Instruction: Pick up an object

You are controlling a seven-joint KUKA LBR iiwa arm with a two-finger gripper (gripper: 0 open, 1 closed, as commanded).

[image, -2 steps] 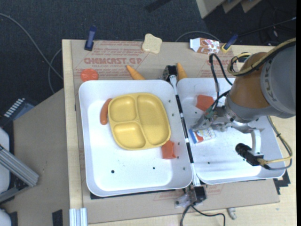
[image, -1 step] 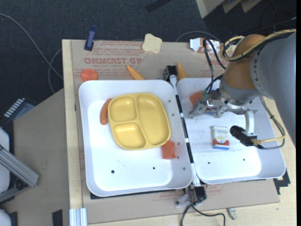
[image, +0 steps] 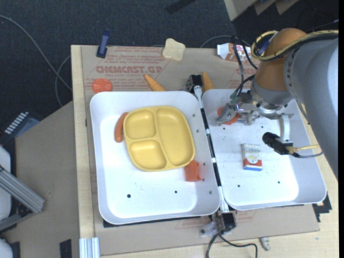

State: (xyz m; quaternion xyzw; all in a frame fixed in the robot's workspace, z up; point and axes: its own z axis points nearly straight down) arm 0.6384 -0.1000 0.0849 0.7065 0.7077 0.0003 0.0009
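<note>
The arm [image: 301, 52] comes in from the right and bends down over the far part of the right bin [image: 279, 190]. Its hand [image: 236, 112] sits low at that bin's far left corner, right by a small red-orange piece [image: 228, 117] that lies on the bin floor there. Whether the piece is between the fingers cannot be told, nor whether the hand is apart or together; the metal parts hide it.

Near the middle of the right bin lies a small box [image: 251, 157], white with red and blue print, apart from the hand and nearer the camera than it. A black cable plug [image: 275, 142] hangs from the arm just right of the box.

Left of the right bin, the left bin [image: 110, 198] holds a yellow tray [image: 158, 137] with three compartments. A red sausage [image: 119, 128] lies against the tray's left edge, and an orange block [image: 192, 171] lies at the tray's near right corner, close to the wall shared with the right bin.

Beyond the bins, on the table [image: 129, 66], are a carrot [image: 154, 83], an orange disc [image: 101, 85], a blue item [image: 102, 43] and a slice of bread [image: 173, 49], all to the far left of the right bin.
</note>
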